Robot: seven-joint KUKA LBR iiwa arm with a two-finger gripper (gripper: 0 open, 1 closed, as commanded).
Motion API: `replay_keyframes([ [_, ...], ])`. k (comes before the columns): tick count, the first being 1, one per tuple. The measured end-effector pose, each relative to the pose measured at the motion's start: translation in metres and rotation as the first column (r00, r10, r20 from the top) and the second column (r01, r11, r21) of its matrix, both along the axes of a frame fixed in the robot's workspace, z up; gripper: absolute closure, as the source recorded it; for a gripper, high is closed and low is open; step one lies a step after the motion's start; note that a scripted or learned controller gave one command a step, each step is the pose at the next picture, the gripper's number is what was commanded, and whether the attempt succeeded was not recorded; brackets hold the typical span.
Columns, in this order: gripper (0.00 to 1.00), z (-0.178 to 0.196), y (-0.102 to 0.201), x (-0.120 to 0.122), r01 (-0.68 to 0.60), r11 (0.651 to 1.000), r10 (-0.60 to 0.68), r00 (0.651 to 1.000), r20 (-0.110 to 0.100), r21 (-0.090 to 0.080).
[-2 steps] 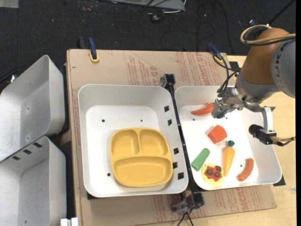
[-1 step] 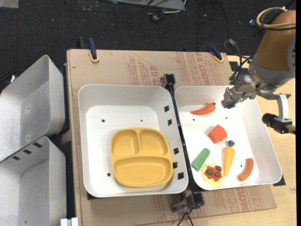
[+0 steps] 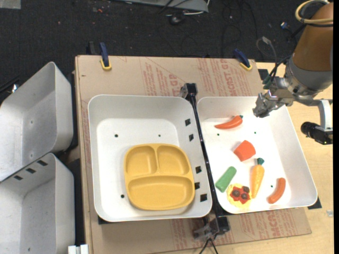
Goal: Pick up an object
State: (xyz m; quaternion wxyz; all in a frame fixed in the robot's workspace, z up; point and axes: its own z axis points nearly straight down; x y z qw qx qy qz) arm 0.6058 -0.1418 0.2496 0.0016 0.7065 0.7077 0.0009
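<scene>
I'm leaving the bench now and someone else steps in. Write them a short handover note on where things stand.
Gripper: above the right bin's far edge, holding nothing.
Right bin: red chili nearest the gripper, red block, green piece, carrot, sausage, yellow slice.
Left bin: yellow divided plate.
Done: nothing picked.
Left: grasp and lift one object.

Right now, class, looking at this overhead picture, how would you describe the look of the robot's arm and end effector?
The arm enters from the right. It is rounded and bulky, with a broad orange band over a grey metallic wrist section. A thin pale cable loops above the orange part, and dark wires run along the wrist. The end effector is small, dark grey and metallic, narrower than the arm.
</scene>
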Motion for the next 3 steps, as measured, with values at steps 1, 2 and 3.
replay_keyframes([
  [1, 1.00, -0.011, 0.052, 0.004, -0.005, 1.000, 0.005, 1.000, -0.004, 0.002],
  [2, 1.00, -0.006, 0.115, -0.002, -0.006, 1.000, 0.006, 1.000, -0.004, 0.003],
  [3, 1.00, 0.001, 0.168, -0.005, -0.005, 1.000, 0.005, 1.000, -0.003, 0.002],
])
